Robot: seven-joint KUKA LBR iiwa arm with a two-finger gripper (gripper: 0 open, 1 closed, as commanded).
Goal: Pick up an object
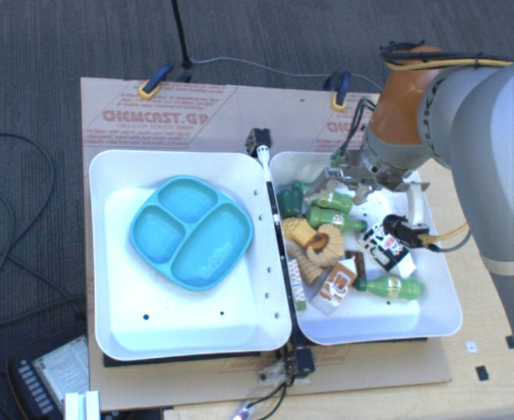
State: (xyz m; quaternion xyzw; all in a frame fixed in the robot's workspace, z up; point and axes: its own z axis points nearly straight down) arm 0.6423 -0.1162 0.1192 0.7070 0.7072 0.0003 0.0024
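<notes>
The right bin holds a heap of small objects. Among them are a dark green piece, a green bottle, a tan waffle-like piece, a brown and white carton, a black and white toy and a second green bottle lying on its side. My gripper hangs low over the far part of this bin, just above the first green bottle. The arm's grey body and orange band hide the bin's far right corner.
In the left bin lies a blue divided plate. A ridge separates the two bins. Both stand on a cardboard sheet held by clamps at the back. Cables run across the dark floor on the left.
</notes>
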